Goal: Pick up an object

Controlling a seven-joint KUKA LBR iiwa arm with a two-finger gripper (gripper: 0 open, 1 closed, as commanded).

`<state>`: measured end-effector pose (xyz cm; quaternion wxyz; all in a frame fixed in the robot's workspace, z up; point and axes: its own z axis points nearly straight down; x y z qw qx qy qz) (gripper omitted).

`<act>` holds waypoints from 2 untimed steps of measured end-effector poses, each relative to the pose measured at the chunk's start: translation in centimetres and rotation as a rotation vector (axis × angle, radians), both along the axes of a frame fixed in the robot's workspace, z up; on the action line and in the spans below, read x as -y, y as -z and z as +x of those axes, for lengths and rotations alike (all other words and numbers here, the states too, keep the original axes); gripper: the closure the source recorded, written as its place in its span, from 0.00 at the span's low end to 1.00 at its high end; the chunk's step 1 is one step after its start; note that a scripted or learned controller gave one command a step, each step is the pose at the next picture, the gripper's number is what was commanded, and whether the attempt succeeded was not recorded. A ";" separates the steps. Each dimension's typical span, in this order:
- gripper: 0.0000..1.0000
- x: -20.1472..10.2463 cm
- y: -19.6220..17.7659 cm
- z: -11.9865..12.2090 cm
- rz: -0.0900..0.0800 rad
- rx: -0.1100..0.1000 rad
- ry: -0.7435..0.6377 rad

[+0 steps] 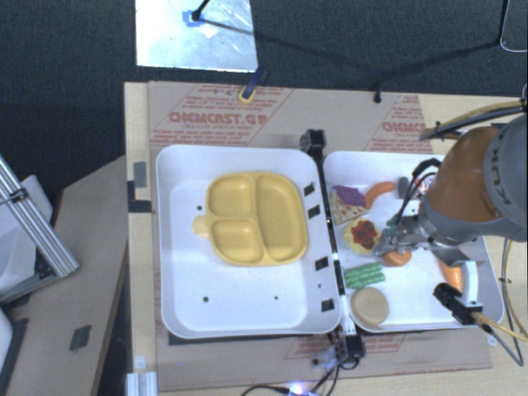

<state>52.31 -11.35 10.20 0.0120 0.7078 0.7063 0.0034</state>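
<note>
Yellow plastic is sitting in the left bin (pixel 177 304): a 3-compartment tray (pixel 252 219), well apart from where you are working. Crossing the divider, the right bin (pixel 412 318) is carrying the toy food: a purple piece (pixel 350 195), a pizza-like wedge (pixel 347 212), a red and yellow piece (pixel 362 235), a green piece (pixel 363 275) and a tan round disc (pixel 370 305). The claw (pixel 389 243) is hovering low among these, just beside an orange piece (pixel 397 258), which I judge to be your likeliest target. If you are closing here, be centring on 1 piece alone, since the neighbours are crowding close and could be nudged or pinched along. I cannot tell whether the claw is apart or together; its tips are blurring into the clutter. The arm (pixel 470 192) is covering the bin's right part, and another orange piece (pixel 451 271) is peeking out below it.
</note>
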 end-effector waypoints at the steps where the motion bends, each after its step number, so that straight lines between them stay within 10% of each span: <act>1: 1.00 -0.3 -6.3 -0.1 0.011 -0.015 -0.006; 2: 1.00 -0.3 -11.7 0.1 0.011 -0.014 -0.007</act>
